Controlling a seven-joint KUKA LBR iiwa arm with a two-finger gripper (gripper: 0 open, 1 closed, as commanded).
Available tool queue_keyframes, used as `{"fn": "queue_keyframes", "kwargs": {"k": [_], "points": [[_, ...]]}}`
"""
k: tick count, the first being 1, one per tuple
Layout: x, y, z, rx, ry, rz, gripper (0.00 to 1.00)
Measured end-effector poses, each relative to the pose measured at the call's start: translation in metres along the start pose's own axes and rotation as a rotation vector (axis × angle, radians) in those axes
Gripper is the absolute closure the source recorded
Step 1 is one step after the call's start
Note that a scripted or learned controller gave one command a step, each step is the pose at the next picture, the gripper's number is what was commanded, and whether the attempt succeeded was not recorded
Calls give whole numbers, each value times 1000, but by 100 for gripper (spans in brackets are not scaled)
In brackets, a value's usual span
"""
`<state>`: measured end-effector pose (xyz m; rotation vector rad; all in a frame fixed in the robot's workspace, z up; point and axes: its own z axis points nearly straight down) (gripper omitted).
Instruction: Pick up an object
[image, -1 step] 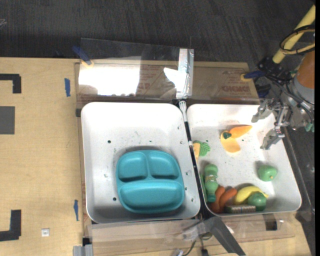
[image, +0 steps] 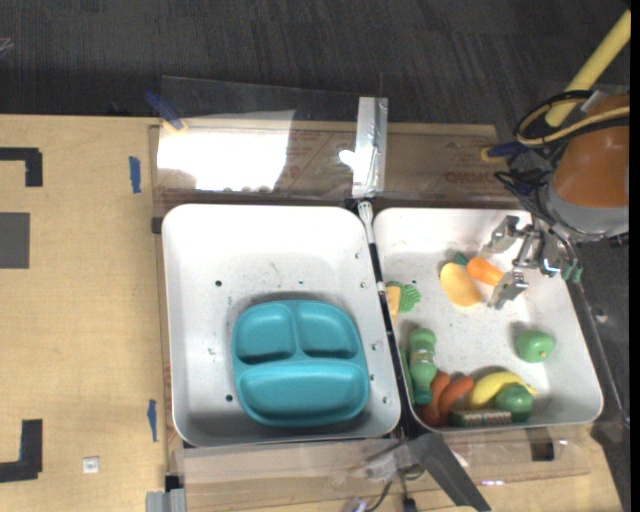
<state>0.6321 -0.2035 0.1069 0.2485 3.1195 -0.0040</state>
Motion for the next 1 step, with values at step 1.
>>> {"fn": "queue_keyframes", "kwargs": {"k": [1], "points": [[-9,83,19,-4,4,102,0]]}}
